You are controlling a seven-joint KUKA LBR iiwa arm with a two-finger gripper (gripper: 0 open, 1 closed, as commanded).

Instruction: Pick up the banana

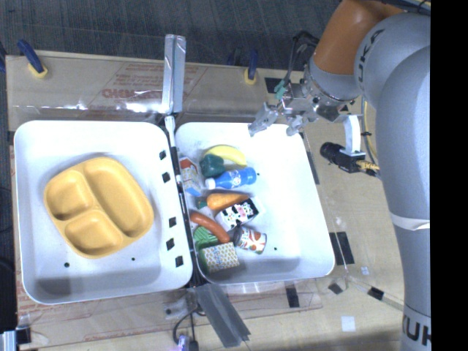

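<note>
Your banana point(228, 154) lies in the right-hand bin point(292, 218), at the top of the heap of small things crowded along that bin's left wall. You see only its yellow upper curve: a dark green object point(213, 165) covers its lower left part, and a blue bottle point(235, 176) lies touching it just below. Its long axis runs roughly across the bin, left to right, arched upward in the middle.

Farther from the banana, down the heap, you have an orange carrot-like piece point(228, 200), a black-and-white patterned item point(240, 212), a red sausage shape point(210, 227) and a green block point(219, 256). The left bin point(29, 269) holds a yellow divided tray point(99, 205), well apart from the banana.

The gripper point(274, 121) hangs above and to the right of the banana, over the right bin's far rim, near but not touching. Its two fingers look parted, with nothing between them.

The relation to watch: the banana sits down and to the left of the gripper, so the coming move is, by my judgement, a short travel that way and then a descent. The fingers would best close across the banana's short width, on the bare right half of the curve. The green object and blue bottle crowd the lower side, so a finger could land on them instead.
</note>
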